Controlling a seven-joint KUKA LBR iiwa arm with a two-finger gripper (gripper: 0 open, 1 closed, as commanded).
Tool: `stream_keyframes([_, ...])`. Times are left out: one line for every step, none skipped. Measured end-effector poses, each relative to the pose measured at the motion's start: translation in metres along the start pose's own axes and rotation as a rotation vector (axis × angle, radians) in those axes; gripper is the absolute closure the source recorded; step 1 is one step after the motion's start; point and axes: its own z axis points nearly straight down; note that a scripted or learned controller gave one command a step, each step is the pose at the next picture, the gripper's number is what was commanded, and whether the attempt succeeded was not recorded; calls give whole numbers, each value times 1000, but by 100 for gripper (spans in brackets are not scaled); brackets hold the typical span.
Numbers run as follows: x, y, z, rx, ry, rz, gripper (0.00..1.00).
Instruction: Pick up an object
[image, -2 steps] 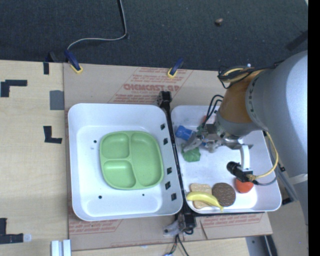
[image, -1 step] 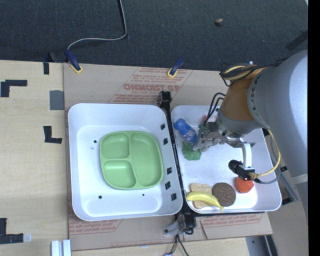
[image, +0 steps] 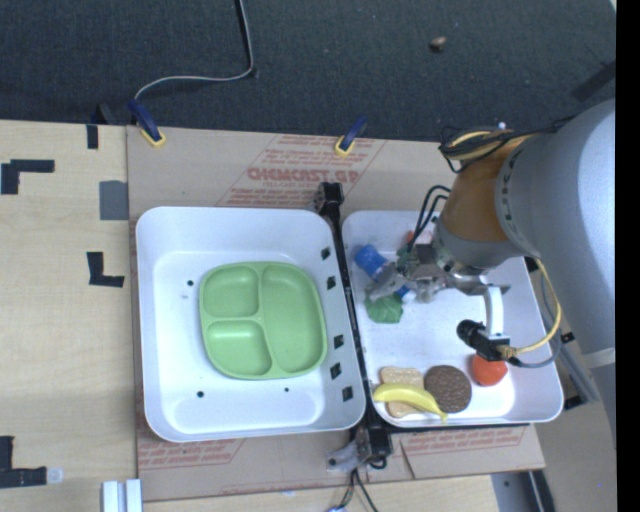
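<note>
- Right bin (image: 535, 395) carries everything loose; left bin (image: 160, 300) carries a green plate (image: 264, 319).
- Gripper (image: 392, 288) sits low by the right bin's left wall.
- Green object (image: 385, 310) lies just under it, blue object (image: 369, 261) beside.
- Finger state: cannot tell.

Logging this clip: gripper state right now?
Gripper: low over the right bin, at the blue object and green object; state cannot be told.
</note>
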Motion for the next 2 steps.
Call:
stream_keyframes([-4,48,-1,4,2,-1,0])
stream_keyframes([3,14,10,0,0,1,0])
